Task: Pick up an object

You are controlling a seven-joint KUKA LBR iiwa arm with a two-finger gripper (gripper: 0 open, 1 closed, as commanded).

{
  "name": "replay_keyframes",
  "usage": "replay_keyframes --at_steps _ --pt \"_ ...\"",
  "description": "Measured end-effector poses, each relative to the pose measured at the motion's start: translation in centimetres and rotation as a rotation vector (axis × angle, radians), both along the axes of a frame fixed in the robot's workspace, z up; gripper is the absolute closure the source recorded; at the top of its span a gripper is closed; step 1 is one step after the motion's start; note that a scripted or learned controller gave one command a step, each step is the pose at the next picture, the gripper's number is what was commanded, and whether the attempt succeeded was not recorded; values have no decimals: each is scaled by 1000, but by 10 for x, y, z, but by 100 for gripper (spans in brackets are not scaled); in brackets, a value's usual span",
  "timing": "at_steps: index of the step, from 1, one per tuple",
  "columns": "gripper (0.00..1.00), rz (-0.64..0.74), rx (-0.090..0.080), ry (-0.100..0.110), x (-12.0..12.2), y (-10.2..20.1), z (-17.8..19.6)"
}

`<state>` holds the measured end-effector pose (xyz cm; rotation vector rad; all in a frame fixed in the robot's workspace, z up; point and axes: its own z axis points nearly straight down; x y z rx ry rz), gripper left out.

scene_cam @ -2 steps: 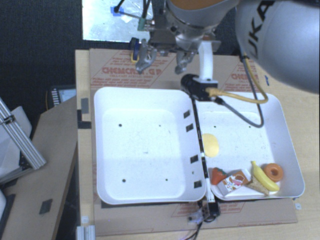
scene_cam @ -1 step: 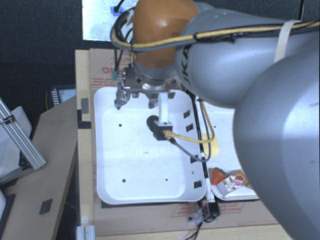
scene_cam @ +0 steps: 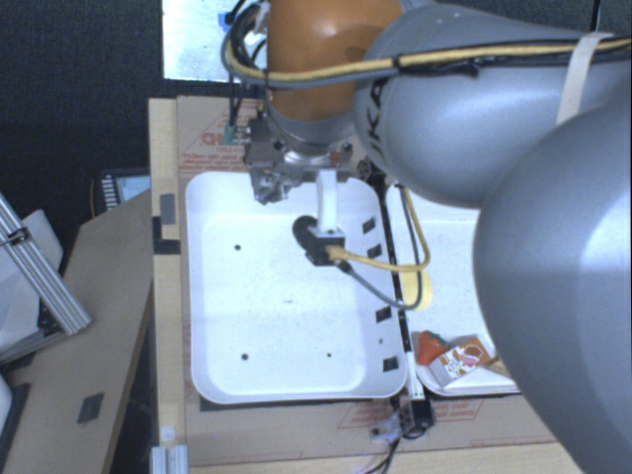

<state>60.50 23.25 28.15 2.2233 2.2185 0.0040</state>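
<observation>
A small white packet (scene_cam: 462,359) with red print lies in the near corner of the right bin (scene_cam: 446,265), close to the wall it shares with the other bin. Just beside it, on the side towards the left bin, sits an orange-red piece (scene_cam: 431,346). I cannot tell whether the two touch or are parts of one thing. The print on the packet is too small and blurred to read. Most of the right bin is hidden under the grey arm (scene_cam: 464,97), which crosses it from the right.

The left bin (scene_cam: 286,304) shows a bare white floor with a few dark specks, and a row of small dark marks runs along the wall next to the right bin.

The gripper (scene_cam: 269,184) hangs over the far edge of the left bin, below the orange band, well apart from the packet. Its tip is blurred and seen from above, so whether it stands wide or narrow cannot be told, and nothing can be seen held in it.

Both bins rest on a cardboard sheet (scene_cam: 212,141) with red lettering at its far edge, which is printed large but not legible. To the left, off the bench, leans an aluminium profile (scene_cam: 44,279).
</observation>
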Motion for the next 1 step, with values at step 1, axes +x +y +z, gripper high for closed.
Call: replay_keyframes --at_steps 1 --pt "100 7 5 -16 24 2 138"
